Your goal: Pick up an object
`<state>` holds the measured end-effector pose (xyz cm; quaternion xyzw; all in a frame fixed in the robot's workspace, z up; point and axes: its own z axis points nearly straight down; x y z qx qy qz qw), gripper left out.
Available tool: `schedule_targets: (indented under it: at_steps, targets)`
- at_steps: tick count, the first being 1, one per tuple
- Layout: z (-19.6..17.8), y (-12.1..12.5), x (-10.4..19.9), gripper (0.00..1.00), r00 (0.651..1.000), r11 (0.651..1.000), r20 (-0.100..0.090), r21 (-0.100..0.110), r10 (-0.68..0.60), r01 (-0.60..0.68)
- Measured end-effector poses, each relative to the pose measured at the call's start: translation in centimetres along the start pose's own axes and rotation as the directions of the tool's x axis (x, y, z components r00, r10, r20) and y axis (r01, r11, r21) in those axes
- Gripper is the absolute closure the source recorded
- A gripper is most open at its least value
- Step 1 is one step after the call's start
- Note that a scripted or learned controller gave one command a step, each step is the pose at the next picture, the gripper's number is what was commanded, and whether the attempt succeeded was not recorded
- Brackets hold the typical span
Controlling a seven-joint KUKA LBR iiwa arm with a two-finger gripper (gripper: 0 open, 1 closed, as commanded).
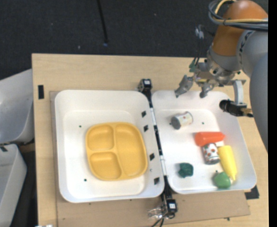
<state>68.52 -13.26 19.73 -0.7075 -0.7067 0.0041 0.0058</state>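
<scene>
The hand (193,88) hangs over the far edge of the right bin (174,183), its two fingers (182,89) spread apart with nothing between them. Just nearer in that bin lies a small grey-and-white cylinder (181,120) on its side. Further toward the near right corner sit an orange block (209,138), a small can (210,153), a yellow piece (227,161), a green ball (222,180) and a dark green lump (185,170). The left bin (67,183) holds a yellow divided plate (115,151) on the worktop (105,70)
</scene>
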Motion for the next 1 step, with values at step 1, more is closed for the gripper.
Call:
schedule_targets:
  at_steps: [1]
  targets:
    - [-0.95,0.23,0.04,0.0,1.0,1.0,0.001,-0.013,-0.001,0.001]
